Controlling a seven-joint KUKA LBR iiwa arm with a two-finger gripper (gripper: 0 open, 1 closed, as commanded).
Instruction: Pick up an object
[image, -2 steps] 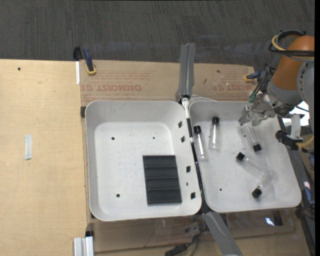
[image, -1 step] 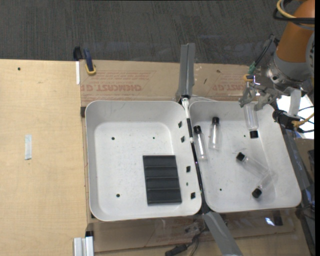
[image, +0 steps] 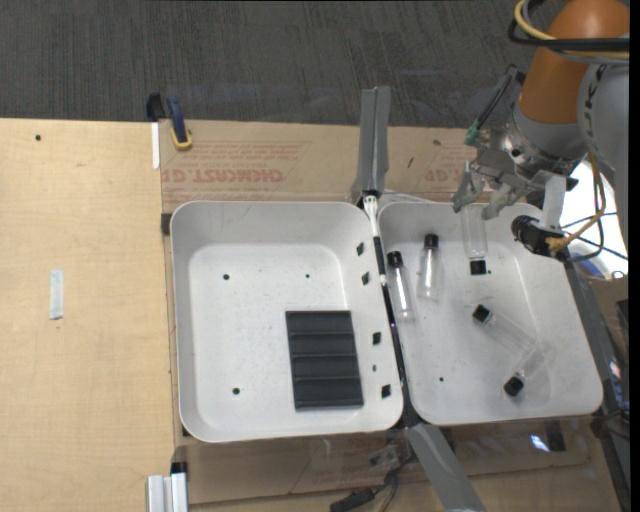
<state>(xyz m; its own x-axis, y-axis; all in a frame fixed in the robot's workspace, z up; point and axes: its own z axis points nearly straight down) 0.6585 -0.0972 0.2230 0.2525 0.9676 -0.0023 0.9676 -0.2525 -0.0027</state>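
You see the gripper (image: 480, 200) at the right bin's (image: 570, 400) one-o'clock edge, fingers spread wide, a clear black-capped tube (image: 473, 243) hanging between them, unpinched. Three more tubes lie in that bin; a black ribbed block (image: 323, 358) sits in the left bin (image: 200, 330).

robot lab, white bins (image: 190, 300) on plywood bench (image: 80, 300), carpet floor (image: 250, 50)

Two white bins (image: 185, 300) (image: 570, 400) are seen, four clear tubes with black caps (image: 430, 268) (image: 398, 285) (image: 474, 243) (image: 512, 340) are counted, and one black ribbed block (image: 324, 358).
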